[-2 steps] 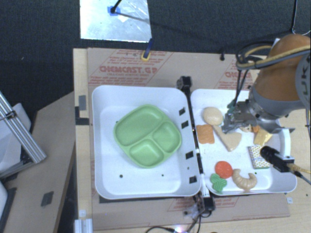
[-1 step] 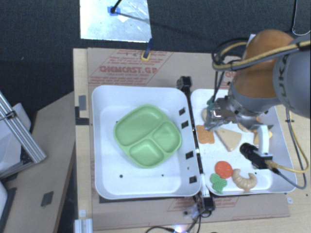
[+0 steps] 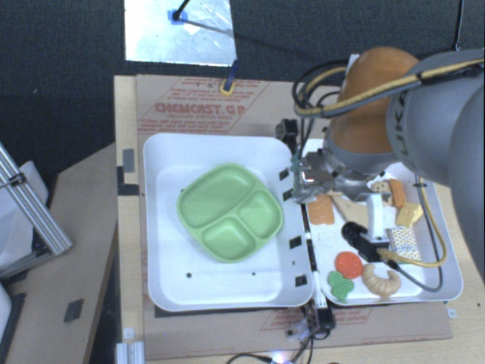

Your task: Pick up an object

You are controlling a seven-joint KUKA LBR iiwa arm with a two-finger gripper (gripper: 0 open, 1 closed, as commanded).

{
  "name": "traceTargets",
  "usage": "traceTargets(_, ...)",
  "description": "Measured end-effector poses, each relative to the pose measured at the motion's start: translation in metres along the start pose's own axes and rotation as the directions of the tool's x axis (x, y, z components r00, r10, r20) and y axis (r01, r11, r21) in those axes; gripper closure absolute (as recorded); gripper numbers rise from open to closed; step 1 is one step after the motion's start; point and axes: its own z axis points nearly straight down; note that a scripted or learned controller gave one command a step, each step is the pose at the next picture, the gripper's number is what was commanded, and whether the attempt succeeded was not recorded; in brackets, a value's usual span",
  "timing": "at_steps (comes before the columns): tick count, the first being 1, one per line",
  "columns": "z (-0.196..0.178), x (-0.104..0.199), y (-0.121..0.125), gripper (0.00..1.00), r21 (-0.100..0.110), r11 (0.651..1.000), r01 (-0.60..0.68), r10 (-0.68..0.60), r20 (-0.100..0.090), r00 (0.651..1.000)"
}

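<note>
Now the tool (image 3: 306,177) hangs over the upper left of the right bin (image 3: 452,277), beside an orange cracker (image 3: 322,211); whether it is released or clenched, I cannot tell.

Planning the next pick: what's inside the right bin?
A red tomato, green broccoli, croissant, orange flat piece and yellow wedge show; the arm covers the right bin at its far part.

Light is soft and even; the shallow white plastic bin (image 3: 174,271) looks bright, with faint shadows. The square silver sheet (image 3: 179,21) shows pale glare, and the large grey-and-orange robot arm (image 3: 424,105) is slightly blurred.
</note>
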Motion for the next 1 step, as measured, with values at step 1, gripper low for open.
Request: traceTargets(1, 0.0036, 0.0368, 0.0309, 1.00, -0.003, 1.000, -0.001, 0.001, 0.000, 1.000)
